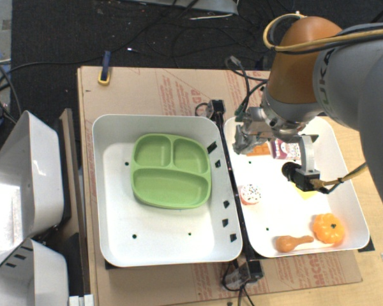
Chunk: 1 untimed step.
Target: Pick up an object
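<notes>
gripper (pixel 276 146) low at the right bin's (pixel 348 199) far end, can't tell jaw state; nearest pick, orange piece (pixel 260 150), just left.

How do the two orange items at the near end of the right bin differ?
The pumpkin-like piece is round, ribbed and bright orange with a dark stem spot; the drumstick-like piece is long, narrow at one end, and duller tan-orange. The pumpkin piece is bulkier and lies nearer the bin's right rim; the drumstick piece lies flat to its left. Both rest on the right bin floor, away from the tool.
</notes>
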Tool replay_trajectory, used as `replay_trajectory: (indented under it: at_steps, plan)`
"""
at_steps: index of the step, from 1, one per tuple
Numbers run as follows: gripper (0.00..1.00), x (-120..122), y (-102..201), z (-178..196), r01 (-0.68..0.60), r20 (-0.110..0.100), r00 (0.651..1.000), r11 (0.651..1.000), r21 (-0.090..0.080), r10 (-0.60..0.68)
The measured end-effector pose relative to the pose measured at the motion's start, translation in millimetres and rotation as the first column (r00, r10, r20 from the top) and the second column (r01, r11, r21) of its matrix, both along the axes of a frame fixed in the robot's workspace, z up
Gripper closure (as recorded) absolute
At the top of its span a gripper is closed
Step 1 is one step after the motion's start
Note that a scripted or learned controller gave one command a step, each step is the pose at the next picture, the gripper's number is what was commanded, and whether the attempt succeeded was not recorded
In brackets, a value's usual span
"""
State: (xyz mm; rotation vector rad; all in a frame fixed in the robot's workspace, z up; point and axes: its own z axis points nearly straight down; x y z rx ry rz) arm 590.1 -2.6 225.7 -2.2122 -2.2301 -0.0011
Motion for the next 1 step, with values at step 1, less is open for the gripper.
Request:
replay_trajectory:
  at_steps: [1]
  plan:
    - [1.0,19.2,49.8,-7.3,0.0,0.002,1.0,1.0,0.0,0.0]
